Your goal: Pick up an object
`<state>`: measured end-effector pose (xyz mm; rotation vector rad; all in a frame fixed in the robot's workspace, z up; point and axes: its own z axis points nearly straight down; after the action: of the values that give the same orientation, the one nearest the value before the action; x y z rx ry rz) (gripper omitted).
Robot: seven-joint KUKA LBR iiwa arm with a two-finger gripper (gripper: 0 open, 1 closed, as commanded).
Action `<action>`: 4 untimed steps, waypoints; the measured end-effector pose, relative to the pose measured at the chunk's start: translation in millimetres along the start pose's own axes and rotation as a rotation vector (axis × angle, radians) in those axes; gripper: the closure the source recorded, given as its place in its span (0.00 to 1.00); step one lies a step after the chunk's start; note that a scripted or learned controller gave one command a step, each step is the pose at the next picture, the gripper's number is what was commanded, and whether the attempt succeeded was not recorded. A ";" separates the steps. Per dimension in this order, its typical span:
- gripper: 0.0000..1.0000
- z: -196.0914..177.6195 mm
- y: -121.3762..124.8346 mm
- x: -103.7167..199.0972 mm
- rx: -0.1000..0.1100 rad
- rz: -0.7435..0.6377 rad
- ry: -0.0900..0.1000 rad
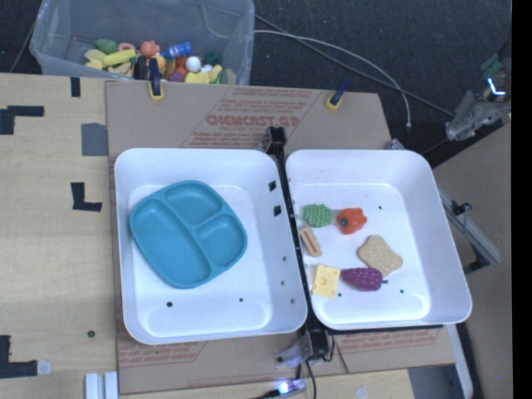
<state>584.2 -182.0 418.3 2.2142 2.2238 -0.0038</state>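
Note:
The right white bin [429, 191] holds several toy foods. A green leafy piece [317, 215] lies next to a red pepper [352, 219] near the bin's middle. Below them a small hot dog [310, 242] rests close to the left wall. A tan bread slice [380, 255] lies to the right. At the front, a yellow cheese wedge [325, 280] sits beside a purple grape bunch [362, 278].
The left white bin [133, 306] carries a blue divided plate [189, 233]. A clear tub [224, 23] of mixed toys stands behind the bins. A grey metal fixture [476, 113] juts in at the upper right, with a thin cable [349, 61] running across the back.

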 end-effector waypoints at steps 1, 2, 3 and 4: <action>1.00 -9.7 0.3 0.2 0.001 -0.001 -0.001; 1.00 42.7 -71.8 68.0 0.009 0.000 0.007; 1.00 -126.8 -19.2 74.9 -0.019 0.000 0.000; 1.00 -127.3 -20.6 74.3 -0.001 0.003 0.001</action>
<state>563.2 -107.2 545.3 2.2174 2.2211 -0.0013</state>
